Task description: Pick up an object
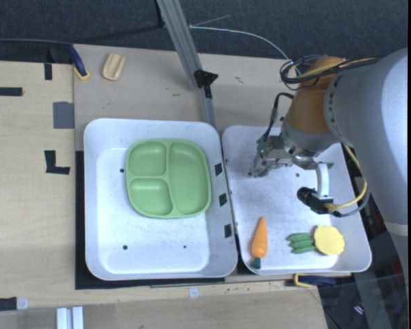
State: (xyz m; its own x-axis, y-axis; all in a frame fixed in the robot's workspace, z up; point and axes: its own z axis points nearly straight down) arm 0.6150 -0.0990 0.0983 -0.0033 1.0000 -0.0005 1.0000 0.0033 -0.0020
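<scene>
Jaws (259,168) sit low over the far-left part of the right bin (349,262), pointing down at bare bin floor; whether they are released or clenched cannot be told from this angle, and nothing is seen between them. Candidate objects lie well apart from them, at the near end of the same bin: an orange carrot (259,236) with its tip pointing far, and to its right a yellow disc-shaped piece (329,240) with a green leafy part (301,242) touching its left side. Arm enters from the right, its grey body and orange band (308,112) above the wrist, with cables looping around it. Left bin (96,252) holds a green divided plate (169,178), three compartments, lying flat toward the far side. On the bench (27,184) beyond the left bin, a small tan item (113,66) lies beside a blue-and-yellow object (79,62). A grey metal pole (183,40) slants across the far side of the bench toward the gap between the bins.
</scene>
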